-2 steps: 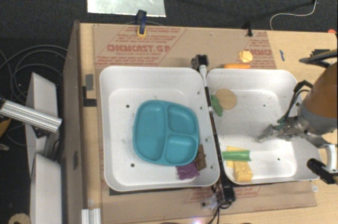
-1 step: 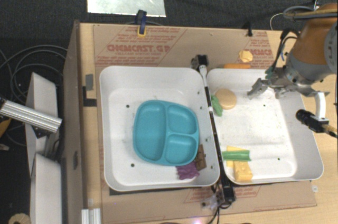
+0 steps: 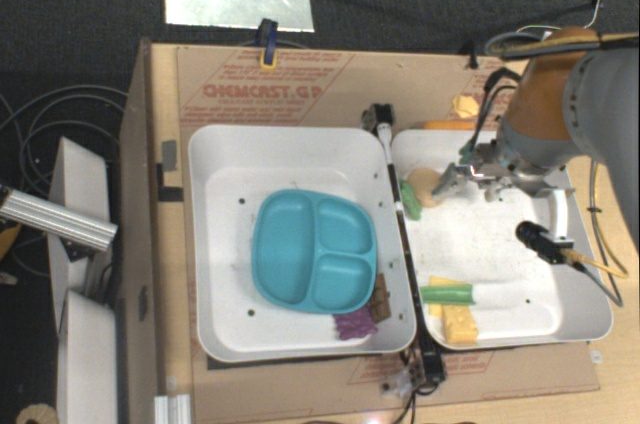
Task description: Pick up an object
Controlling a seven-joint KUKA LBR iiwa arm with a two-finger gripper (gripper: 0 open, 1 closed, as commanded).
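**Desk:** What's on your feed from the bench?

**Operator:** From the overhead camera I see the grey arm point(image 3: 585, 102), orange-banded at the wrist, reaching in from the right over the right bin point(image 3: 575, 312), a shallow tray of smooth white plastic. The gripper point(image 3: 466, 188) hangs over the bin's far-left part. As far as I can make out, its two metal fingers are spread apart with nothing between them

**Desk:** And the thing to be picked?

**Operator:** The nearest candidate is a tan lump point(image 3: 424, 184), rounded and matte, lying in the right bin's far-left corner just beside the gripper. It is too blob-like for me to give it a long axis or a heading

**Desk:** What crowds it?

**Operator:** A green stick point(image 3: 409, 199) lies against the lump's left side, its length running along the wall between the bins. An orange strip point(image 3: 450, 124) lies near the far rim. Well apart, near the front rim, a second green piece point(image 3: 448, 292) lies crosswise, touching a yellow block point(image 3: 460, 324). In the left bin point(image 3: 215, 212) I see a glossy teal divided plate point(image 3: 310, 252), with a purple clump point(image 3: 352, 324) and a brown piece point(image 3: 381, 300) at its near-right edge. Both bins sit on printed brown cardboard point(image 3: 260, 92)
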